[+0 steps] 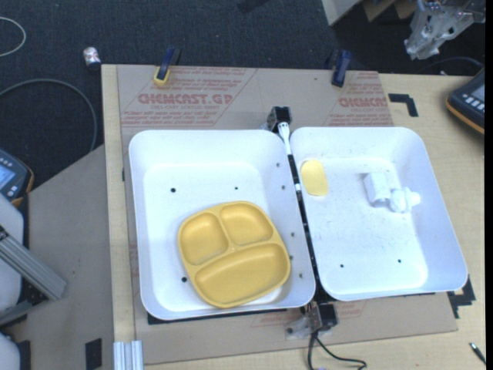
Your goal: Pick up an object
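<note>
Three loose things could be picked.

Yellow plate [233,253]: rounded rectangle, glossy, divided into three wells, two small ones on its upper side and one large one on its lower side. It lies flat, right side up. Long axis roughly left to right in the frame, tilted a little so the right end sits higher. It's in the lower middle of the left bin [139,149], with its lower right corner near that bin's wall.

Yellow oval piece [313,177]: small, smooth, paler than the plate. Long axis runs up and down the frame. It lies in the upper left of the right bin [422,141], just beside the wall next to the left bin.

White object [389,191]: small, blocky, with a rounded knob sticking out toward the lower right. White on white, so its shape is hard to read. Long axis from upper left to lower right. It sits in the upper middle of the right bin, well apart from the oval piece.

The bins sit side by side, touching, on a brown cardboard sheet [231,91] printed with red lettering. Two blue clamps [340,66] grip the sheet's top edge.

Gripper [435,21]: metallic, in the upper right corner of the frame, off the bins and well apart from every object. Can't tell whether it is open or closed; nothing visibly held.
</note>
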Motion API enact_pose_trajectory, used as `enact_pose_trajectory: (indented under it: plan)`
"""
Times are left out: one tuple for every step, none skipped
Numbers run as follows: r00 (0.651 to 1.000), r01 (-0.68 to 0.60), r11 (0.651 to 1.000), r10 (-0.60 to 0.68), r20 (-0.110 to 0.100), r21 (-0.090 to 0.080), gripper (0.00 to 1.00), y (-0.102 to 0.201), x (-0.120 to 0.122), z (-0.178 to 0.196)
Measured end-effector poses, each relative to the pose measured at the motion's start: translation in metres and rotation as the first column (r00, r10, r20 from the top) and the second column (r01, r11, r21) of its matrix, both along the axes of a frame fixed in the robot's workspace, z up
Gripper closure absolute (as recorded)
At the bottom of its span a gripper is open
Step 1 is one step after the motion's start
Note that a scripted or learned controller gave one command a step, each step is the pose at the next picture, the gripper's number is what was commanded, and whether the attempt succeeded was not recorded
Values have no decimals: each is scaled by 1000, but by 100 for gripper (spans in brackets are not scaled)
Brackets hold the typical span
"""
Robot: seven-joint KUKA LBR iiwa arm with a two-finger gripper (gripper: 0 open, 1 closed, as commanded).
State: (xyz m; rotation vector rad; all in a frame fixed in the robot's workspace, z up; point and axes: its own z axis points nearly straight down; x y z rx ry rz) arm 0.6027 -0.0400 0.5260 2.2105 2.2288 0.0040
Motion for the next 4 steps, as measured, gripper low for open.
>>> enact_pose_trajectory:
  plan:
    - [1000,3,1000,-3,-5,2,100,43,-36,10]
    - [1000,-8,1000,8,-6,3,100,169,-57,9]
    - [1000,8,1000,-8,-19,-4,100,170,-75,-119]
    - [1000,3,1000,-3,11,6,100,183,-125,13]
